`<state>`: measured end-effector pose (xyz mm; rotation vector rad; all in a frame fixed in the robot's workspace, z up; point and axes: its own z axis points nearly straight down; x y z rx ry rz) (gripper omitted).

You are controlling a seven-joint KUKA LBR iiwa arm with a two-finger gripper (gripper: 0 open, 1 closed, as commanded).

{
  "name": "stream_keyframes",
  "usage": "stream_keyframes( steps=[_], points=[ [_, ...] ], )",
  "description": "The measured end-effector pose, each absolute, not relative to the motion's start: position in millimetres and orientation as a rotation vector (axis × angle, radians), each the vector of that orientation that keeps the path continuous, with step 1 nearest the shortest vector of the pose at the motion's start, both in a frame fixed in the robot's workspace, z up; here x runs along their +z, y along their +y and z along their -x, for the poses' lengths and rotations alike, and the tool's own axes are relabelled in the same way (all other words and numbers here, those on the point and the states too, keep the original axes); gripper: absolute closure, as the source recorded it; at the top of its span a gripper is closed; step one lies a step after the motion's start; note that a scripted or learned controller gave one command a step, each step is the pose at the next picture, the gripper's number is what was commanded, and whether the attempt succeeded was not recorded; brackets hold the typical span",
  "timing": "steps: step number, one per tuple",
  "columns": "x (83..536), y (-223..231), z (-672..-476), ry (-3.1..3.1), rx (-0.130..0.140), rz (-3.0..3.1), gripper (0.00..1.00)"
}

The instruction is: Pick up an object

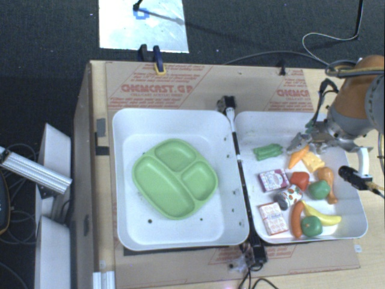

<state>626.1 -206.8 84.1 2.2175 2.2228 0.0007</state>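
left bin (129,161): one green divided plate (174,177), centred. right bin (252,122): toy food clustered in its right half, including a green piece (267,152), banana (321,216) and orange wedge (298,158). gripper (308,138): low over the wedge at the bin's upper right, claw state cannot be told.

Robotics lab — bench (180,80) with white bins (126,161), cables (337,41), dark carpet (42,53)

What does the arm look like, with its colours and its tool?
The arm is grey with a rounded orange band above the wrist. Its tool is a small grey metal part, and thin dark cables run along the wrist.
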Motion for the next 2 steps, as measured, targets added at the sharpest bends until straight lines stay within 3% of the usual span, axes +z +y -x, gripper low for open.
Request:
stream_keyframes(
  steps=[1, 2],
  points=[
    [96.0, -207.0, -627.6, 2.222, 0.005, -2.213, 1.00],
    [181.1, -127.6, -563.4, 2.224, 0.006, -2.215, 1.00]
  ],
)
